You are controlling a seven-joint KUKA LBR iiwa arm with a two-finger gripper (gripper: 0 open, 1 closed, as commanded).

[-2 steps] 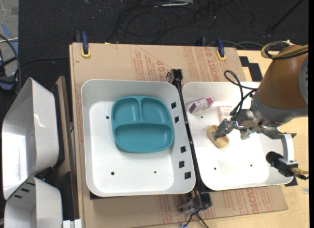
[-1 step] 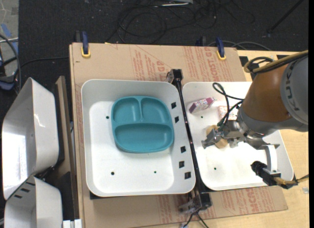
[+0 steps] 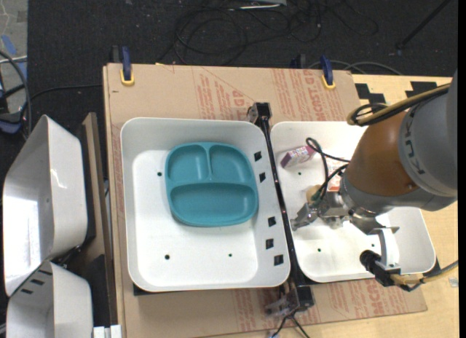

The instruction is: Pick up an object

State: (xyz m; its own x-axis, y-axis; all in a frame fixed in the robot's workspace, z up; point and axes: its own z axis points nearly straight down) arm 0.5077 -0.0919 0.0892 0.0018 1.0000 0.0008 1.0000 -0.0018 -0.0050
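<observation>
The end effector sits low in the right bin, near that bin's left wall, with the bulky grey and orange wrist covering much of the floor behind it. Its metal tip shows at about mid-height of the bin, but whether it is spread or closed cannot be told from this slanted view, and nothing can be seen clamped in it.

The nearest candidate to lift is a small purple and white object, lying in the upper left part of the same bin. From the end effector it lies up the picture and slightly left, apart from the tip rather than touching it. Its long axis runs roughly left to right with a slight upward tilt toward the right. A dark cable loops just beside it (part of the arm's own wiring, as far as can be judged).

The other option is a teal divided plate with 3 compartments, resting flat in the middle of the left bin, across the divider between the 2 bins and well apart from the tip. It looks broad and shallow, likely harder to pinch.

Both bins stand on a cardboard-covered bench. Around it the floor is dark, with cables strewn across it.
</observation>
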